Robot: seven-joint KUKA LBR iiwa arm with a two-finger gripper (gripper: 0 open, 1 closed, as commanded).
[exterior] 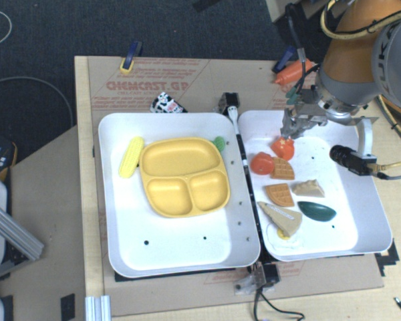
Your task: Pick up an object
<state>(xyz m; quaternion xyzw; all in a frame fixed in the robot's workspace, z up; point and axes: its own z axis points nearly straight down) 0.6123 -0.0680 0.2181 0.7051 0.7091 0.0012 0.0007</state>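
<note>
in right bin [361, 236], gripper [289, 134] just above red tomato [284, 148]; finger state unclear.

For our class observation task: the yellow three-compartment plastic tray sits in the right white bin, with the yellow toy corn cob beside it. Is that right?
Not quite. The camera view shows the yellow three-compartment plastic tray in the left white bin, not the right one. The yellow toy corn cob does lie beside it.

A tan bench [87, 179] bears two white bins [120, 233] side by side
</note>
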